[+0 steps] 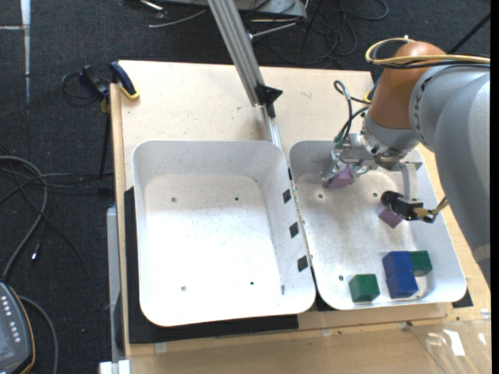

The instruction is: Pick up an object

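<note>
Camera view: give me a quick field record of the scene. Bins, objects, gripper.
left bin: white, no objects seen in it
right bin: white, holds all the blocks
gripper: over the right bin's far end, at a purple block
grip: cannot tell whether the purple block is held
second purple block: mid right bin
blue block: near corner
green blocks: one left of the blue block, one behind it

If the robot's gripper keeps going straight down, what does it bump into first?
Probably the purple block right at the gripper, then the right bin's floor. Depth is hard to judge from this slant.
</note>
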{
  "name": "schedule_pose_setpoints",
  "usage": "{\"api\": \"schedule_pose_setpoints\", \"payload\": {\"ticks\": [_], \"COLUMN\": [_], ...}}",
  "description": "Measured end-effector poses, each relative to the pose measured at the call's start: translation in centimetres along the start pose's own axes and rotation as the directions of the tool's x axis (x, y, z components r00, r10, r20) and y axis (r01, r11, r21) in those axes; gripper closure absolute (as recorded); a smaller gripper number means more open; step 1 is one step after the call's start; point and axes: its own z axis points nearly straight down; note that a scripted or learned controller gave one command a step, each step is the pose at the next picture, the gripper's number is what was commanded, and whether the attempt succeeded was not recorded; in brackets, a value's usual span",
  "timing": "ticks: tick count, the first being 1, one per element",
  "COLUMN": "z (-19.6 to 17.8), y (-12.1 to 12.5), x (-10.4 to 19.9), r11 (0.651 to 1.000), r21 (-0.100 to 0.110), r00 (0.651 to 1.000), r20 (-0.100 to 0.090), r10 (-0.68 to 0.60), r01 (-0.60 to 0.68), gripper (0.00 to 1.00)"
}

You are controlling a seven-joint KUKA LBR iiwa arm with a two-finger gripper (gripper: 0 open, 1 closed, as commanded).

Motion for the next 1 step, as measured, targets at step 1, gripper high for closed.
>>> {"api": "schedule_pose_setpoints", "payload": {"ticks": [1], "z": [-9.52], "y": [0.48], "x": [8.06], "r11": [1.000], "r21": [-0.007], "r00": [1.000], "r20": [-0.004], "r10": [-0.005], "r01": [0.005], "gripper": [1.00]}}
